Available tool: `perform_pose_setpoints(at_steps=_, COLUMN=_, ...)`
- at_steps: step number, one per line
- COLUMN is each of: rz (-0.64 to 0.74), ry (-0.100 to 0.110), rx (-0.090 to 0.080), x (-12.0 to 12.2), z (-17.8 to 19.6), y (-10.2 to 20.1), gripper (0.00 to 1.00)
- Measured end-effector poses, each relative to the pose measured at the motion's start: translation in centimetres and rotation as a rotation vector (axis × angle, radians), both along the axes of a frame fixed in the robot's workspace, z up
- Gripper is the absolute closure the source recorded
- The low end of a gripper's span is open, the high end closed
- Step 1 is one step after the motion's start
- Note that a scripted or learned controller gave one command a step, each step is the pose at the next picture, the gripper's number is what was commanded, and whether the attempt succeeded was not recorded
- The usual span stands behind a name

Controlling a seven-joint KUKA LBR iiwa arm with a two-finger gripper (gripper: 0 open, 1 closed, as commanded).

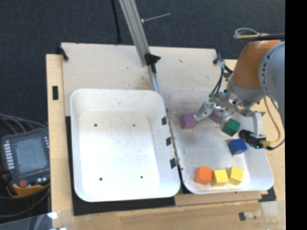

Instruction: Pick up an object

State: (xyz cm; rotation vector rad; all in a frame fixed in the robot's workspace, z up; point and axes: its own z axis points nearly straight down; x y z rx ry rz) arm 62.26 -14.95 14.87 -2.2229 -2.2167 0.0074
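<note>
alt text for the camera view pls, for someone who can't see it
The arm's gripper hangs low over the right bin, between a purple block and a green block. Nearer the front lie a blue block, an orange block and two yellow blocks.

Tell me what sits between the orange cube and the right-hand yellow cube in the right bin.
Camera view: another small yellow cube sits between the orange cube and the right-hand yellow cube.

Purple cube (188, 121), green cube (231, 127), blue cube (237, 146) — orange cube (203, 175), white bins (76, 128)
</note>
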Motion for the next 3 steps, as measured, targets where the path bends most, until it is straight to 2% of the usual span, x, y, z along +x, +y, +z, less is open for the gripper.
perform_pose_setpoints(at_steps=1, rz=0.004, ry=-0.026, rx=-0.003, x=0.7, z=-2.6, y=-0.2, gripper=0.0)
perform_pose_setpoints(at_steps=2, rz=-0.002, ry=-0.029, rx=-0.001, x=0.7, z=-1.6, y=-0.2, gripper=1.0)
perform_pose_setpoints(at_steps=3, rz=0.005, ry=-0.013, rx=-0.001, x=0.9, z=4.9, y=-0.8, gripper=1.0)
